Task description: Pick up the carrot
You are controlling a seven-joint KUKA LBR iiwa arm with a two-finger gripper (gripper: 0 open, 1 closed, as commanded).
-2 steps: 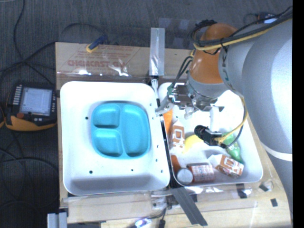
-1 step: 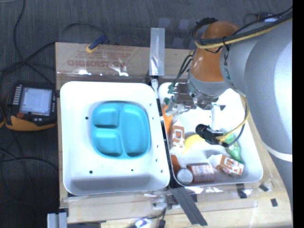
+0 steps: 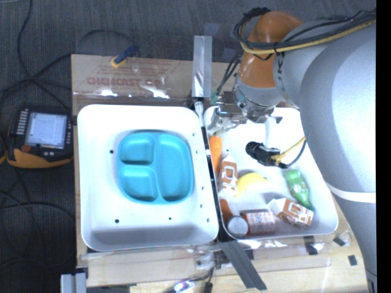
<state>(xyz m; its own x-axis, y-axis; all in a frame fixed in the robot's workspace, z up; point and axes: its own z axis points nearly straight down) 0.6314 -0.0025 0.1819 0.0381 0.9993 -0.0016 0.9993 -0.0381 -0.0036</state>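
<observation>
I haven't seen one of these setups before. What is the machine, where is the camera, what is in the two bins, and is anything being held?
This is one picture from a camera fixed above the bench, looking down at a slant. The large grey shape with the orange band is a robot arm reaching in from the right. Its gripper hangs over the far left corner of the right bin. That bin holds the carrot along its left wall, along with a yellow fruit, a green bottle and some small cartons. The left bin holds a blue divided plate. The carrot lies in the bin, not lifted.
</observation>
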